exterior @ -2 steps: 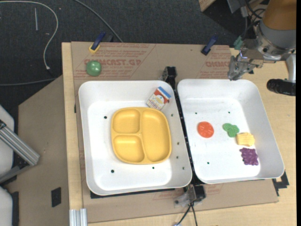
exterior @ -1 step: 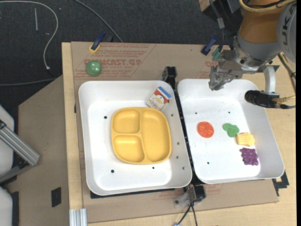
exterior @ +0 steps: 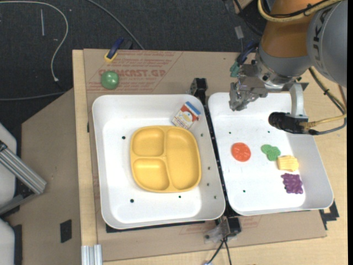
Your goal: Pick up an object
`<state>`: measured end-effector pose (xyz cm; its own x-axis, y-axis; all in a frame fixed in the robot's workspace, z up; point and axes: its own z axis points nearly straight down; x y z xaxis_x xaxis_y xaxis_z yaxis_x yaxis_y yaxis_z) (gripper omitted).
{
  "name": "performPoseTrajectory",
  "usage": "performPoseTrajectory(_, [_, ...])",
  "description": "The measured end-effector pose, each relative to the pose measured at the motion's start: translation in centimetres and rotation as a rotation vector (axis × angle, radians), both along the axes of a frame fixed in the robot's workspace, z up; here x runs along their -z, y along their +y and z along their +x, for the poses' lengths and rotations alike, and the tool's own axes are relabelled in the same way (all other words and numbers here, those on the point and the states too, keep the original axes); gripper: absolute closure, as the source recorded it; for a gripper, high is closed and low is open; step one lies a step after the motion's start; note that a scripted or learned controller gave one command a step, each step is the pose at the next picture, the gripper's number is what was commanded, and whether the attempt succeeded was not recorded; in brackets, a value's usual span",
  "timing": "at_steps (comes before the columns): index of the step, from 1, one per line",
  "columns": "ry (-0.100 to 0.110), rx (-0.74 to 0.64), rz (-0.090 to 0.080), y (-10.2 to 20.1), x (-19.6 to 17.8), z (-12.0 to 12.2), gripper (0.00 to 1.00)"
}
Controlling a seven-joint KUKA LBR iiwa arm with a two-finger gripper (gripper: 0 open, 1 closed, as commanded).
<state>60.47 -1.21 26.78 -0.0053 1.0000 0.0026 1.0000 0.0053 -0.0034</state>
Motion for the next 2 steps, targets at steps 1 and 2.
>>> performPoseTrajectory(1, [0.0,0.001,-0.001,4.3,1.3,-0.8,1.0])
performPoseTrajectory(2, [0.001,0.001,-0.001,8.4,3.0,-2.2,1.0])
